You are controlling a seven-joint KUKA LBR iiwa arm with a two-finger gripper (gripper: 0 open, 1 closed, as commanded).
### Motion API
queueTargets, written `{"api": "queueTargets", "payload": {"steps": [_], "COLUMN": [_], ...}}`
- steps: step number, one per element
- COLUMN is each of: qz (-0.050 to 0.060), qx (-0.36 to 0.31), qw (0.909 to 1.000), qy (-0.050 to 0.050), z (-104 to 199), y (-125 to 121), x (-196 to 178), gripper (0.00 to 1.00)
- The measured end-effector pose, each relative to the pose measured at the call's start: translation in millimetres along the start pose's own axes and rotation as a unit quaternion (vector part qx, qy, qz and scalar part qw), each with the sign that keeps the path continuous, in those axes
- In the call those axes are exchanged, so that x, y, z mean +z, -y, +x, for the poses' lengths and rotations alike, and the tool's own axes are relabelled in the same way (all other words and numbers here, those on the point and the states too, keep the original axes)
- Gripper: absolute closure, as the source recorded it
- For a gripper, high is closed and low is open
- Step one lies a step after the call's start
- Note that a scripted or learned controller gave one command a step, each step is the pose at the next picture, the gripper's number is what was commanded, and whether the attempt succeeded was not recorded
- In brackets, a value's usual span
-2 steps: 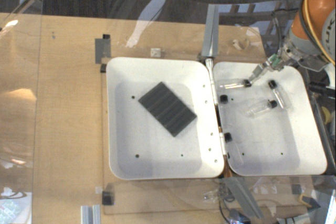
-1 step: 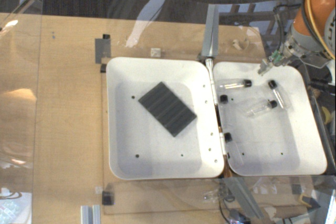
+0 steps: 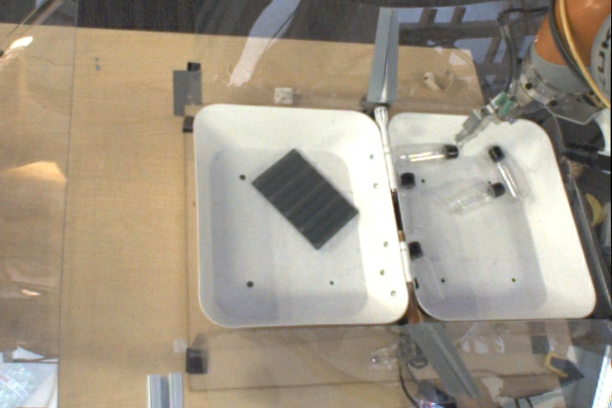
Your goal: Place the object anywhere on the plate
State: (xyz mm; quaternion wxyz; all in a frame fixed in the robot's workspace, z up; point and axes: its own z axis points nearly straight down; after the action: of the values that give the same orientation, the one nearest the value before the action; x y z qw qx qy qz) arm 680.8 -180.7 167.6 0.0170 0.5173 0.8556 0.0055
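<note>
Wooden bench (image 3: 105, 234) bearing two shallow white bins side by side. Left bin (image 3: 215, 291): a dark grey ribbed plate (image 3: 304, 198) lies flat near its centre, turned diagonally — nothing rests on it. Right bin (image 3: 564, 291), touching the left bin along its inner wall: three clear vials with black caps, all lying on their sides and all well apart from the plate. One vial (image 3: 426, 152) lies nearest the plate, at the bin's upper left; a second (image 3: 503, 172) lies further right; a third (image 3: 475, 197) lies just below the pair. Arm (image 3: 583, 24) (grey, orange band) above the right bin's far corner. Gripper (image 3: 475, 122) slants down toward the first vial's cap; whether the jaws are apart or together cannot be told.
</note>
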Motion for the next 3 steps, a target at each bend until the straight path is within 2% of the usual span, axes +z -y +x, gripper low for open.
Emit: {"api": "queueTargets", "payload": {"steps": [1, 2, 3], "qz": [-0.004, -0.004, -0.007], "qx": [-0.001, -0.001, -0.002], "qw": [1.0, 1.0, 1.0], "qy": [0.002, 0.002, 0.005], "z": [-1, -1, -1], "y": [-3, -3, -5], "x": [-13, -13, -26], "gripper": [1.0, 0.0, 1.0]}}
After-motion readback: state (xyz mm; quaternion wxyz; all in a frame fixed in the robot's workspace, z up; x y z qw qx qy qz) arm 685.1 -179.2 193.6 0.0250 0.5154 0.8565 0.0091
